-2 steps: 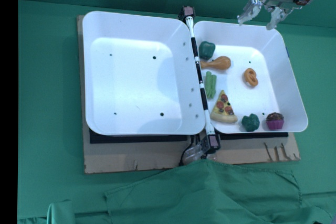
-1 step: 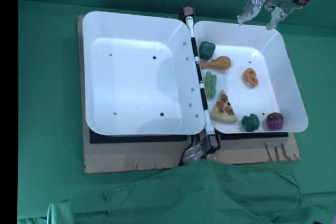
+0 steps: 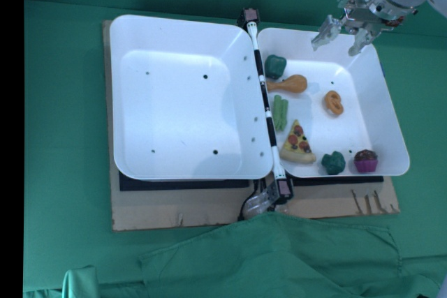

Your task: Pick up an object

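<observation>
White bins (image 3: 181,31), purple cupcake (image 3: 365,160).

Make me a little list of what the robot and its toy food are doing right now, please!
tool: open, holding nothing, above the far edge of the right bin
toy foods in right bin: green pepper, chicken drumstick, pretzel, green beans, pizza slice, broccoli, purple cupcake
left bin: white, with small dark dots on its floor
between bins: white rod with dark bands
task progress: nothing picked up yet

left bin (image 3: 133,38) open | right bin (image 3: 391,122): 6 toys crowd left, front
</observation>
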Available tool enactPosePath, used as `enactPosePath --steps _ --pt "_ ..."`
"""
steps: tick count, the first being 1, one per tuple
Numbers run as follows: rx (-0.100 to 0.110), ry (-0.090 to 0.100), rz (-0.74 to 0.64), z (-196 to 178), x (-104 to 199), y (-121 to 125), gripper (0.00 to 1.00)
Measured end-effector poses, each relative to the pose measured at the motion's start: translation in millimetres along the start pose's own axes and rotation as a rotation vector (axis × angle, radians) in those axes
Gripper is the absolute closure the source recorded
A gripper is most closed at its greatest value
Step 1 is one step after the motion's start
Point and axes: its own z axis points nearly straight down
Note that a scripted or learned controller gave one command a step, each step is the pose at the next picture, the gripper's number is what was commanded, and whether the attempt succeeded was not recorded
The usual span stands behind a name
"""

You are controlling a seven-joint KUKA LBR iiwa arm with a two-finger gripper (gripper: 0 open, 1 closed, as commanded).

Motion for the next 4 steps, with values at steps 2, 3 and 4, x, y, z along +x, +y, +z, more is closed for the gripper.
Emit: enactPosePath --steps 2,3,4 --pt "0.0 0.0 -0.002 85.9 -5.7 -2.3 0.0" --pt "-0.009 -0.001 -0.002 125.8 -7.1 0.2 0.0" --pt "-0.023 -0.005 0.001 108.6 -9.1 3.0 1.0"
